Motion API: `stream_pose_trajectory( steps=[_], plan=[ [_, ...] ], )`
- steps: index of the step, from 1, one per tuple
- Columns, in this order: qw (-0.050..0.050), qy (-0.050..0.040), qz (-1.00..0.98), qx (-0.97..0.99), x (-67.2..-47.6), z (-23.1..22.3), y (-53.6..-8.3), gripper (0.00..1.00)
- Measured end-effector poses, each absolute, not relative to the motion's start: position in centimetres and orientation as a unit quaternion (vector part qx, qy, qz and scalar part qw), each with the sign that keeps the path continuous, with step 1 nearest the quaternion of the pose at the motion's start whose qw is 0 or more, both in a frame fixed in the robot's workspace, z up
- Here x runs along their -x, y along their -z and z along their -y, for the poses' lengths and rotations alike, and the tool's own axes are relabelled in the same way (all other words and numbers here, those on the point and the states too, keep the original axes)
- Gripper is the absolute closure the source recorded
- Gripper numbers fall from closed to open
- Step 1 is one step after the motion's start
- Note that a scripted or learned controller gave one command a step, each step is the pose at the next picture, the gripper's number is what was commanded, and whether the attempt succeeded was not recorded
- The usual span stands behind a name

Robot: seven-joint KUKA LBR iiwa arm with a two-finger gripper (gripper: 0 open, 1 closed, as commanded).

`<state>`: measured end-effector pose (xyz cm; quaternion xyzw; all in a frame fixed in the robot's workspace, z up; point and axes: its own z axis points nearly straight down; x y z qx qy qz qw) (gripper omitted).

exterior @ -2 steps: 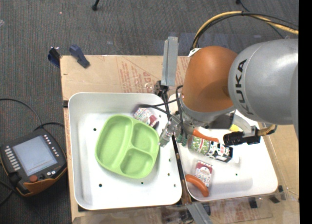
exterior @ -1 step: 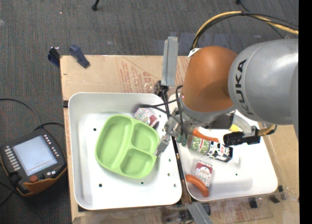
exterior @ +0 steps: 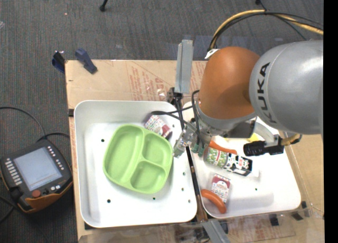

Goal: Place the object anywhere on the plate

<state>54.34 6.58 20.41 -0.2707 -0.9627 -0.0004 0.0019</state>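
A light green plate (exterior: pixel 138 158) with three compartments lies in the left bin (exterior: pixel 92 125). A small packet with red and dark print (exterior: pixel 157 124) rests in that bin, touching the plate's far right rim. My gripper (exterior: pixel 182 145) hangs over the wall between the two bins, just right of the plate's rim and near the packet. The grey arm and its orange band (exterior: pixel 228 86) hide most of the wrist. I see nothing clearly held in the gripper.
The right bin (exterior: pixel 274 194) holds a green and white labelled can (exterior: pixel 228 160) on its side, a red and white packet (exterior: pixel 220 187), an orange sausage-like piece (exterior: pixel 213 202) and an orange item (exterior: pixel 222 144) under the arm. A teach pendant (exterior: pixel 34 176) lies left of the bench.
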Motion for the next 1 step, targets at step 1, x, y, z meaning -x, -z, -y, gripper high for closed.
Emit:
stream_pose_trajectory(
  steps=[1],
  plan=[
    [0.002, 0.0003, 0.963, 0.271, -54.34, -6.58, -20.4, 0.0]
  ],
)
